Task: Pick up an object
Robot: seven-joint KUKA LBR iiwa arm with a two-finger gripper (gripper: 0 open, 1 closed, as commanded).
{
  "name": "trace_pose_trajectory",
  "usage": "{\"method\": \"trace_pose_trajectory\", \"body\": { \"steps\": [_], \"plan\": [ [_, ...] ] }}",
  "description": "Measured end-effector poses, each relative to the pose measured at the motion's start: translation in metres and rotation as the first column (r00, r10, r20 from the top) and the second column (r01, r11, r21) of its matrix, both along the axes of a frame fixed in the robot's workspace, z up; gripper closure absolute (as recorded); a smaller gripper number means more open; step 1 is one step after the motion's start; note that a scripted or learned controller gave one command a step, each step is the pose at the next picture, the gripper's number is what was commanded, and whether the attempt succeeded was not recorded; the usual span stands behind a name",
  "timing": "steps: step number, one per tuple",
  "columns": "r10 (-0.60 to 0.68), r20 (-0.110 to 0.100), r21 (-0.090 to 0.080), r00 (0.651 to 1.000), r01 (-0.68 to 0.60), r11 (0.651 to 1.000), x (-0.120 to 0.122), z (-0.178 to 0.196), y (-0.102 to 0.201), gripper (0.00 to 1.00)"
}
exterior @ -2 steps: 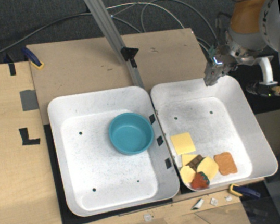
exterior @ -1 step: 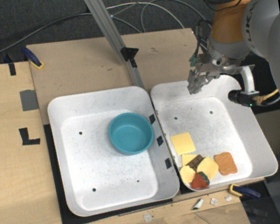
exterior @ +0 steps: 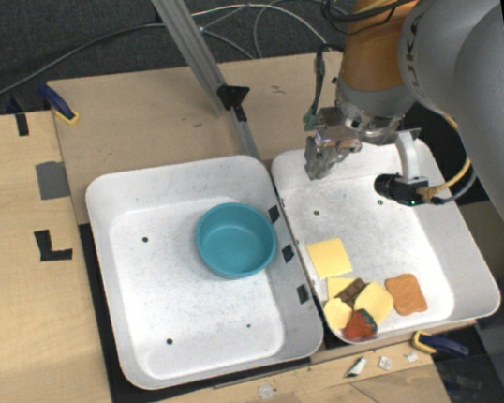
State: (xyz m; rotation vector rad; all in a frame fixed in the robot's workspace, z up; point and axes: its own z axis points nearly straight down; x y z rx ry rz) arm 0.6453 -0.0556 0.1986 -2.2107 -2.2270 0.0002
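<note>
My gripper (exterior: pixel 320 166) hangs over the far left corner of the right bin (exterior: pixel 448 241), with nothing visible between its fingers. Toward that bin's near edge lies a cluster of play-food pieces: a pale yellow square slice (exterior: pixel 328 257), a yellow wedge (exterior: pixel 374 301), a dark brown piece (exterior: pixel 352 291), a red strawberry-like piece (exterior: pixel 359 325) and an orange-brown slice (exterior: pixel 405 294). The gripper is well up-frame of all of them, apart from each. A blue bowl (exterior: pixel 234 238) sits upright in the left bin (exterior: pixel 152 287).
A slanted grey pole (exterior: pixel 201 57) with a black clamp rises behind the left bin. Cables trail across the dark floor at the back. Blue-and-yellow clips sit at the bench's far left corner (exterior: pixel 59 103) and near edge (exterior: pixel 436 343).
</note>
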Motion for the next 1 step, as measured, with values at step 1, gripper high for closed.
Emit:
{"method": "trace_pose_trajectory", "body": {
  "steps": [1],
  "plan": [
    [0.000, -0.001, 0.000, 1.000, 0.000, 1.000, -0.0186, -0.0011, 0.0545, 1.00]
  ]
}}
